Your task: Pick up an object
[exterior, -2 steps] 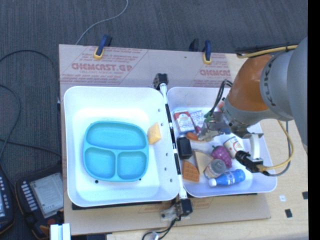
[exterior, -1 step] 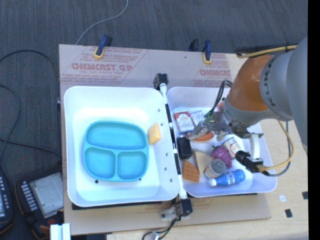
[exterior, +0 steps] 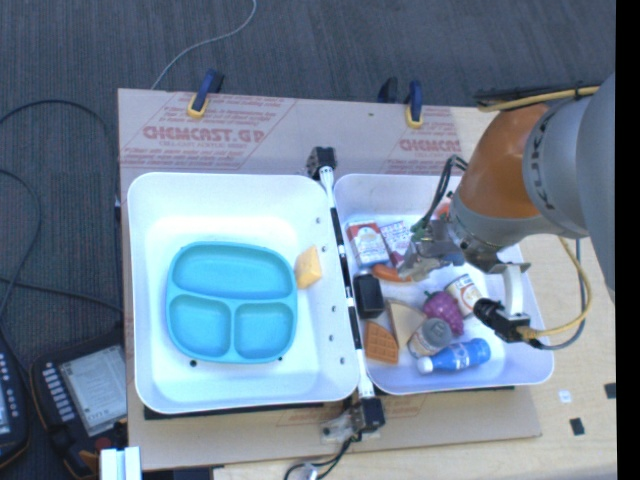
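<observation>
Down in the right bin (exterior: 540, 368), my end effector (exterior: 428, 251) hangs over the clutter; I cannot tell its grip state. An orange carrot-like piece (exterior: 392, 273) lies just at its 8 o'clock, long axis running 3 to 9. I count one blue bottle (exterior: 458, 356), one purple lump (exterior: 442, 307), one black block (exterior: 369, 295). Across the divider, the left bin (exterior: 160, 368) carries one blue tray (exterior: 232, 301) and one yellow wedge (exterior: 309, 266).
</observation>
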Motion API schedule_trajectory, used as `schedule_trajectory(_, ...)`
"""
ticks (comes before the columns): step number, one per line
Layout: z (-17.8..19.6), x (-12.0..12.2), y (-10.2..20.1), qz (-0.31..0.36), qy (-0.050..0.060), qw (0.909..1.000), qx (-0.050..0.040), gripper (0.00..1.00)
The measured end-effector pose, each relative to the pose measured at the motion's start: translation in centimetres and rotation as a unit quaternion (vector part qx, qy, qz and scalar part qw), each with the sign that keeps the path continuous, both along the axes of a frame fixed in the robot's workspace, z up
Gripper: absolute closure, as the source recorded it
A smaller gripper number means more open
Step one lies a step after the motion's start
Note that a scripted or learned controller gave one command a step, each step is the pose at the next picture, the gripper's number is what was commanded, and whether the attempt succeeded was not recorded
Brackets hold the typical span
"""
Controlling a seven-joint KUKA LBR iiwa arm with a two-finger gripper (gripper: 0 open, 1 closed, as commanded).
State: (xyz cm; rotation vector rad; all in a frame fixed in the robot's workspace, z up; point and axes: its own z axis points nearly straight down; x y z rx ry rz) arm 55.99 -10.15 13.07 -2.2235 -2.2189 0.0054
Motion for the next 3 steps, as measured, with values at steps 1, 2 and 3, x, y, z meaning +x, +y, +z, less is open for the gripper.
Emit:
schedule_trajectory(1, 0.86, 0.05, 0.01, 0.0, 0.001, 1.0, 0.0002, 1.0)
schedule_trajectory(2, 1.73, 0.11, 0.04, 0.001, 0.001, 1.0, 0.0005, 1.0)
schedule_trajectory(3, 1.71, 0.1, 0.05, 0.001, 0.001, 1.0, 0.0006, 0.0)
